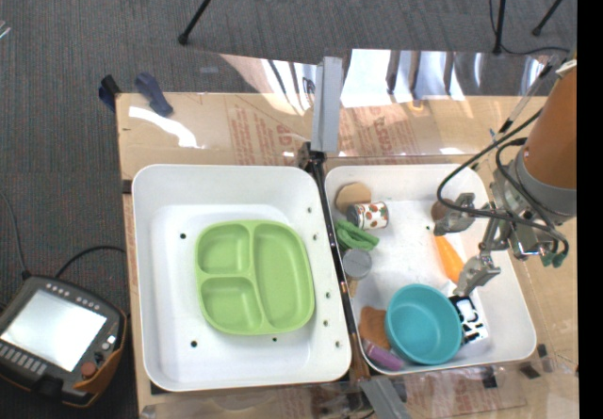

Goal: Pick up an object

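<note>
My gripper (468, 240) hangs over the right side of the right bin (513, 337), fingers spread open. One fingertip (456, 203) is near the bin's back and the other (479, 273) is nearer the front. An orange carrot-shaped piece (449, 258) lies on the bin floor just left of the gap between them, not gripped. A teal bowl (424, 323) sits at the front of this bin, with a black-and-white patterned item (470, 317) beside it, below the lower finger.
Along the right bin's left wall lie a tan round piece (353, 194), a red-dotted cup (369, 215), a green item (357, 237), a grey disc (356, 264), a brown piece (375, 323) and a purple piece (382, 352). The left bin (160, 201) holds a green divided plate (254, 276).
</note>
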Robot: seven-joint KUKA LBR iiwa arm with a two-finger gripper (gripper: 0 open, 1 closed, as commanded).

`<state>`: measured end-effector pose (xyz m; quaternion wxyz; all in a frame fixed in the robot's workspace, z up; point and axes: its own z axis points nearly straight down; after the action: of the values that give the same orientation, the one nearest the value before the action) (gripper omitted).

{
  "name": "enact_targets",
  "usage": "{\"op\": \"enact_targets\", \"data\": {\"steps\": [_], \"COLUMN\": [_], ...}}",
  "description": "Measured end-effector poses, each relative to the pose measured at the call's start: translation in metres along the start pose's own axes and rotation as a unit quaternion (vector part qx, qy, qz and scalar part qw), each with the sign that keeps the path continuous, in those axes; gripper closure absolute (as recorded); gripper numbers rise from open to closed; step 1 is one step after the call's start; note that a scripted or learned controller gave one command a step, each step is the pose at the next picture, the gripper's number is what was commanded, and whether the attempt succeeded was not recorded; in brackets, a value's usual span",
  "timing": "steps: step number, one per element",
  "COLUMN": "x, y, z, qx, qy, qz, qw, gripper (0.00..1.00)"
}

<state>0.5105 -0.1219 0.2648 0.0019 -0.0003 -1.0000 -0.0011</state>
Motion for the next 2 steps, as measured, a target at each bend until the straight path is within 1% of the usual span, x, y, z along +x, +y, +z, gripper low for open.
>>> {"op": "enact_targets", "data": {"steps": [1,2], "x": [-0.083,-0.053], "y": [-0.025,-0.078], "z": [0.151,0.179], "qx": [-0.001,0.0], "qy": [0.004,0.001], "qz": [0.067,0.065], "qw": [0.9977,0.9979], "gripper": [0.0,0.0]}}
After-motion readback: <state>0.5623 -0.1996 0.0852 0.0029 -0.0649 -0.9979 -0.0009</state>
